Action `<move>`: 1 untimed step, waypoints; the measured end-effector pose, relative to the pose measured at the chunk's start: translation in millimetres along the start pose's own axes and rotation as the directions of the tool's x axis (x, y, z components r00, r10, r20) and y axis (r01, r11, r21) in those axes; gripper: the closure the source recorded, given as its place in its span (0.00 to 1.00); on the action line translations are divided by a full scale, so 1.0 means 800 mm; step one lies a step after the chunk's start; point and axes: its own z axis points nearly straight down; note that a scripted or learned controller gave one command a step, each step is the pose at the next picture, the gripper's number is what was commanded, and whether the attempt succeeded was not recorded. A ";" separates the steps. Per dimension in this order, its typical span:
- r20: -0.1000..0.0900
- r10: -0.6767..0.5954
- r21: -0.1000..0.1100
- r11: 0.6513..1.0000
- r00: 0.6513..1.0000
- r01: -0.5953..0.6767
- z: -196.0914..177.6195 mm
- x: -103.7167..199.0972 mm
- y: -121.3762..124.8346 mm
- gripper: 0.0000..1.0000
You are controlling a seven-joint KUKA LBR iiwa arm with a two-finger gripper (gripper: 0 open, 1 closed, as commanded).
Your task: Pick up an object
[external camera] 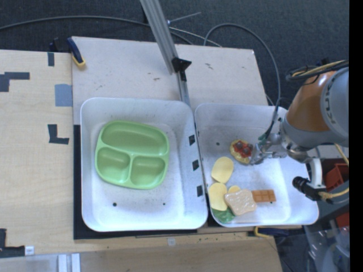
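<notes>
Two shallow white plastic bins sit side by side on the bench. Taking the right bin (227,115) as the landmark: the left bin (91,208) adjoins its left wall and holds one glossy green tray (133,154) with three rounded compartments. Inside the right bin lie six toy food pieces: one small round red-and-yellow piece (241,150) near its middle, two smooth pale yellow ovals (222,169) below and left of that, one tan bread-like slice (240,202) near the front wall over a green bit (223,215), and one ridged orange-brown bar (263,196) just right of the slice. Over the bin's right half hangs the gripper (260,154), just beside the red-and-yellow piece; whether it is open or grasping anything cannot be told. One grey metal rail (161,30) slants behind the bin's back left corner.
</notes>
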 end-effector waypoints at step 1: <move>0.002 0.000 -0.008 1.000 1.000 0.000 -0.073 0.006 0.011 1.00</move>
